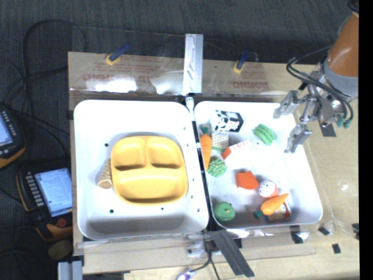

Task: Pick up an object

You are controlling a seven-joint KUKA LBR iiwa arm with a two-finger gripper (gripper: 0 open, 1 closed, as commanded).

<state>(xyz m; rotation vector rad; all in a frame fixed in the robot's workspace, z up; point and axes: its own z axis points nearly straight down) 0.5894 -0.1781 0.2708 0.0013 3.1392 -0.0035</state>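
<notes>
The arm's gripper (297,124) hangs over the upper right corner of the right bin (309,179), its fingers (295,140) spread apart with nothing between them. One finger reaches down and to the left over the bin's right wall; the other metal prong sits up and to the left of it, near the bin's top rim. Just to the left of the fingers lies a green ridged toy (265,134), close but not touching. Further left of the fingers, against the divider between the bins, sit a black-and-white patterned block (226,121), a long orange carrot (205,150) and a round green knobbly ball (217,167), with a white and red tube (239,149) slanting between them and the green toy. Below the fingers and a little left rests an orange block (246,180), and just beside it a small white speckled egg (267,187). Lower still, near the bin's bottom right corner, lies a second, smaller carrot (274,203), and a green apple (224,212) sits at the bottom left of the same bin. Well to the left of the fingers, the left bin (93,214) holds a yellow divided tray (150,168), with a tan cone-shaped piece (105,175) touching its left edge. Both bins stand on the wooden surface (338,174).
</notes>
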